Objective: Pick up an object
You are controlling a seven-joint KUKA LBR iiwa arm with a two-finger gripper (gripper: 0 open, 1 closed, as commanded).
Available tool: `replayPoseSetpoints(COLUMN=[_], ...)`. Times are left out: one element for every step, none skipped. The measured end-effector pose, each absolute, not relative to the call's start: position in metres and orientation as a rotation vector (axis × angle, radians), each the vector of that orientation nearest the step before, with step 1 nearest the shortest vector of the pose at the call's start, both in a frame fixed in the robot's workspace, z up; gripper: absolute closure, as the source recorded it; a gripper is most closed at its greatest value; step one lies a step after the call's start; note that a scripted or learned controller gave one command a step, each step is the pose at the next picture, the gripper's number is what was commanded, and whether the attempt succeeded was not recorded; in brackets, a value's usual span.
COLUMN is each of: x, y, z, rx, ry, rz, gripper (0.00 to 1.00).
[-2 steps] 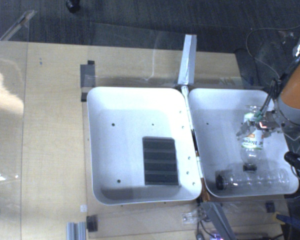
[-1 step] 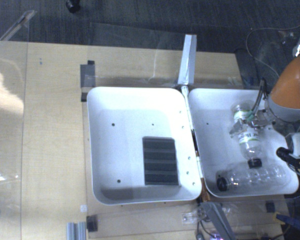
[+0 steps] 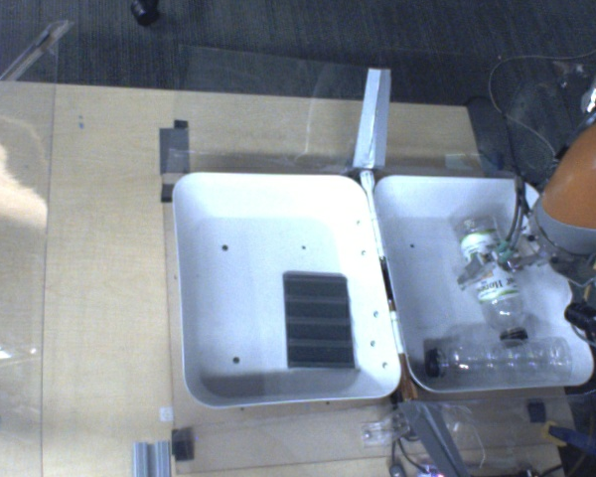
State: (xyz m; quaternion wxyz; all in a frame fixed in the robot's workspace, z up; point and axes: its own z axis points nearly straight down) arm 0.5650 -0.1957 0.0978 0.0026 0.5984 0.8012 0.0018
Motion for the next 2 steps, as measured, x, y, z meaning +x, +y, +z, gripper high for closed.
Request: replayPoseSetpoints(x=[0.567,0.590], y=[-0.195,-0.158], z=[0.109,0.184], rx=[1.875,2.033], ry=[2.507,2.389], rz=[0.011,0.006], gripper=[1.00,1.00])
